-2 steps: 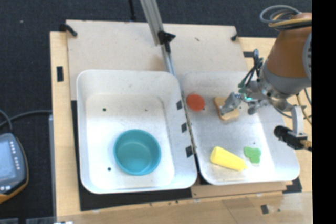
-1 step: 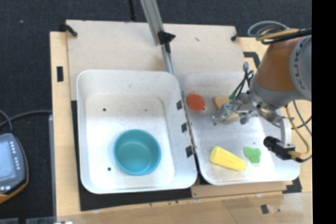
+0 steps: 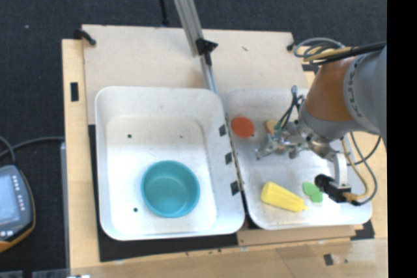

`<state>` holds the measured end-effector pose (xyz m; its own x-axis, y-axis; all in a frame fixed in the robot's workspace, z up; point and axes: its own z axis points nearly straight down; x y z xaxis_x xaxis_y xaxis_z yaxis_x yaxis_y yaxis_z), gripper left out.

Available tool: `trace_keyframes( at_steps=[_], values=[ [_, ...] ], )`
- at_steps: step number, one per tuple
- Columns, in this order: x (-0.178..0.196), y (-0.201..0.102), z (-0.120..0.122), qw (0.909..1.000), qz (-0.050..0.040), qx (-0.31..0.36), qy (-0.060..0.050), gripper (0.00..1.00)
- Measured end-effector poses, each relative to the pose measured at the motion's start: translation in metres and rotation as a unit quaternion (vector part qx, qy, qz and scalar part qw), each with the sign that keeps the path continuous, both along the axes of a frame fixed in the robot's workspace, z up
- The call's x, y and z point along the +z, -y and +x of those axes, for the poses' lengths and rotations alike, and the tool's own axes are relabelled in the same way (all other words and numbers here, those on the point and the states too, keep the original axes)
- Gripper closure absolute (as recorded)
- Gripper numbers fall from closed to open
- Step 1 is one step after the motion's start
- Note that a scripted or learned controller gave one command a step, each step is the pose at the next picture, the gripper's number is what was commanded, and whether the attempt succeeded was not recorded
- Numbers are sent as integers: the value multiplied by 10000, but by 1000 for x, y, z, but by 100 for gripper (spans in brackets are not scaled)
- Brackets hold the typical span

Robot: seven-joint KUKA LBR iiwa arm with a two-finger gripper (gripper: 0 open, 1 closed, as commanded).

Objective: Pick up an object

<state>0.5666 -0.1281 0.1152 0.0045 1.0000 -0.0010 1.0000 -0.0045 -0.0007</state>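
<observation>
End effector (image 3: 277, 143) low in right white plastic bin (image 3: 260, 215), just beside round orange-red object (image 3: 242, 127), likely target; grip state unclear; yellow wedge-shaped block (image 3: 282, 197) apart; teal round bowl (image 3: 171, 189) in left bin.

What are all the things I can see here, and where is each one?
Bins: two, white, side by side on the bench.
Bowl: one, teal, left bin, near its front.
Round object: one, orange-red, right bin, close to its left wall.
Wedge-shaped object: one, yellow, right bin, near the front.
Small object: one, green, right bin, just right of the yellow one.
Metal pole: one, grey, slanting over the bench behind the bins.
Handheld device: one, grey and orange, left of the bench.
Arm: one, grey with orange band, over the right bin.
Claw: one, metallic, above the right bin's middle.
</observation>
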Motion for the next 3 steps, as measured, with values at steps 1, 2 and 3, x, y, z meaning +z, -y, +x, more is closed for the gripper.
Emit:
trace_keyframes(
  at_steps=[1, 2, 3],
  values=[
    [-15, 1, 0, 10000, -3, 5, -4, 0],
    [-3, 2, 1, 10000, 1, -20, 17, 100],
    [51, 7, 10, 10000, 0, 30, 11, 100]
  ],
)
